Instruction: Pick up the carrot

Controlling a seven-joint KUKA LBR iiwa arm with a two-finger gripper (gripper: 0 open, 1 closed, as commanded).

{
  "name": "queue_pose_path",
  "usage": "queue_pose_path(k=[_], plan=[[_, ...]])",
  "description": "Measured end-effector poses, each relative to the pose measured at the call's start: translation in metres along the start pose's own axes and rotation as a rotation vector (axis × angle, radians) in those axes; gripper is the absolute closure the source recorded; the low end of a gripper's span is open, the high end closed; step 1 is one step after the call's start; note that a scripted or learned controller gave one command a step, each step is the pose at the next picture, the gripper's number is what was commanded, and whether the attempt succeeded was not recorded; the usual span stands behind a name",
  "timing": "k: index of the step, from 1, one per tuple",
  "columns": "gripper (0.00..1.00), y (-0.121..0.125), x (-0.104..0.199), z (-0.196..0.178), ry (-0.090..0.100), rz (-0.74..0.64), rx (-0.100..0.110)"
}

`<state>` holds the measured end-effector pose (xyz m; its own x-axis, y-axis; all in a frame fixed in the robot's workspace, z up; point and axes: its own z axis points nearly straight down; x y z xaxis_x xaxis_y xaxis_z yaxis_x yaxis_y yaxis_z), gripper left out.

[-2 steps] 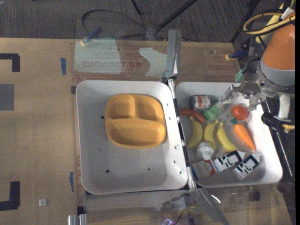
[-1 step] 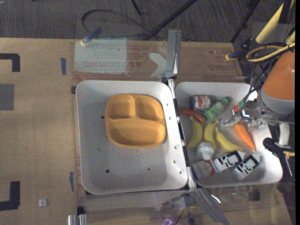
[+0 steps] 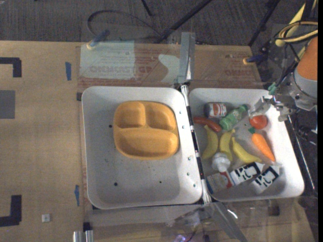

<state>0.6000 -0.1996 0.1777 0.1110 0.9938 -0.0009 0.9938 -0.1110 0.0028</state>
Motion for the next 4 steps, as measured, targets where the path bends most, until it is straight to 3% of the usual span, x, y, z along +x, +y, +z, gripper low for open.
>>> queue_pose_path(k=[2, 3, 4], plan=[[0.00, 0.000, 0.005, 0.021, 0.001, -0.012, 0.004], [0.00, -0.033, -0.003, 0.083, 0.003, -0.120, -0.001], [1.00, -0.033, -0.004, 0.073, 0.001, -0.118, -0.003]])
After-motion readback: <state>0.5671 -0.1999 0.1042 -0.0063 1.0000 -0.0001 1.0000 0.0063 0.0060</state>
